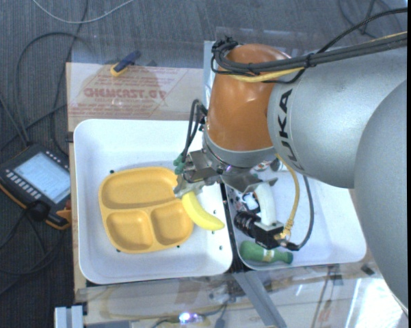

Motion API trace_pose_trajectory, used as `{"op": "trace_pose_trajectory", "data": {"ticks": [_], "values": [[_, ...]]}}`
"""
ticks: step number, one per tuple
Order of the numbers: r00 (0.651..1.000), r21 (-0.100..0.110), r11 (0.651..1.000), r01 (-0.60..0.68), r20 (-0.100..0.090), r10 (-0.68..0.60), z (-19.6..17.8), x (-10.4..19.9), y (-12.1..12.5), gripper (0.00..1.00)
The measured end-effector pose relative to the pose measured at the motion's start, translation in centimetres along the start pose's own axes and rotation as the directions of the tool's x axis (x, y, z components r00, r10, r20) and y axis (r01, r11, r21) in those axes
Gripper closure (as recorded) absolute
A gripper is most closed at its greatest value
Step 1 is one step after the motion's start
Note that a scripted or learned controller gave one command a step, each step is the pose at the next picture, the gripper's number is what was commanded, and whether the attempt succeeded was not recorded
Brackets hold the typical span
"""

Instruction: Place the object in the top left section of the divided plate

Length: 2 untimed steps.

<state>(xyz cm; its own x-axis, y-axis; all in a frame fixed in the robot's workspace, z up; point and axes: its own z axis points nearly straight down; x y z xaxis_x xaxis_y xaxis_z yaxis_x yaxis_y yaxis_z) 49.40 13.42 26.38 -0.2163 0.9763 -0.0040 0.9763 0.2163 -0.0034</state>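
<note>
A yellow divided plate [140,214] lies in the left white bin [89,183], with one long section at the top left and two smaller ones below. My gripper [189,184] hangs over the plate's right edge, under the orange band of the arm. It is shut on the upper end of a yellow banana [204,214]. The banana slants down to the right from the fingers, across the plate's right rim, and its far tip reaches the wall between the two bins.
The right bin [342,248] holds a green bottle-like object [265,254] at its front left corner and a white item [265,201] under the arm. A black cable plug [256,231] hangs from the arm there. A teach pendant [34,180] lies left of the bench.
</note>
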Motion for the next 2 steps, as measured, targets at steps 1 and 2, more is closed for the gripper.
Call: {"op": "trace_pose_trajectory", "data": {"ticks": [1,2], "values": [[1.000,0.000,1.000,-0.001,0.001,0.001,-0.01,-0.05,0.00,0.00],[1.000,0.003,1.000,0.000,0.003,0.000,-0.81,-0.03,-0.01,1.00]]}}
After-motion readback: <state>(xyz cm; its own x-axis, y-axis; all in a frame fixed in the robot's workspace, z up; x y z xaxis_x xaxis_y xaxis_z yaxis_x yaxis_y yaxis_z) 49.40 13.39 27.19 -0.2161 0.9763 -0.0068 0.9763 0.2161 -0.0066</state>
